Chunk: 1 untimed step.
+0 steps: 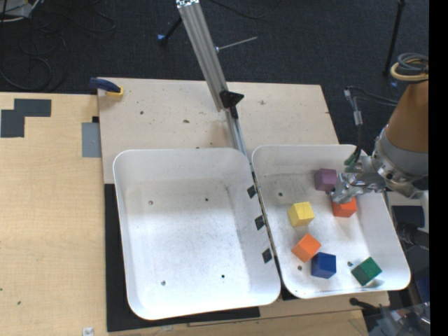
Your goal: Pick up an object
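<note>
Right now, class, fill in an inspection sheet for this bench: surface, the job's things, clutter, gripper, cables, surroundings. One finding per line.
Surface: wooden bench bearing a left bin and a right bin, both white and shallow.
Job's things: in the right bin, purple block, red block, yellow block, orange block, blue block, green block.
Clutter: blue and yellow clamp at the bench's far left corner.
Gripper: gripper low over the red block; grasp cannot be judged.
Cables: coiled cable at right; loose cables on the floor at top left.
Surroundings: slanted metal bar; dark carpet.
</note>
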Available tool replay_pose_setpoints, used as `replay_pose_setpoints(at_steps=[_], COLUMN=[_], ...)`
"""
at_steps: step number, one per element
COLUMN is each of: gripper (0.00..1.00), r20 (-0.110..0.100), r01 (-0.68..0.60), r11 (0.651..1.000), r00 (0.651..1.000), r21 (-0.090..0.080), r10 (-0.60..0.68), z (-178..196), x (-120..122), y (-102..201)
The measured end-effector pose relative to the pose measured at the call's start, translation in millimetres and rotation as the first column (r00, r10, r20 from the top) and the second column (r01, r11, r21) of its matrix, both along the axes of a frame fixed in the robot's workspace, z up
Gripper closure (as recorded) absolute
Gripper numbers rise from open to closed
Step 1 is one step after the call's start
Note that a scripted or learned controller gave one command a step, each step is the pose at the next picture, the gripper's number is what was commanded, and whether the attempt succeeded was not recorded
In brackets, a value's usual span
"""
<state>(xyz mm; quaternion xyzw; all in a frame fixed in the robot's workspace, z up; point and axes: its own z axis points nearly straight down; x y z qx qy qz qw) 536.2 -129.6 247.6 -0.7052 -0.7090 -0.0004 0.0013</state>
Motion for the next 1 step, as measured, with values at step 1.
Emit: replay_pose_setpoints(at_steps=[1], gripper=[1.0], r20=[-0.002], r01=[0.001], r11=[1.0], r00=[1.0], r21=[0.0], r10=[-0.001], z=[-14.4], x=[19.8], y=[51.1])
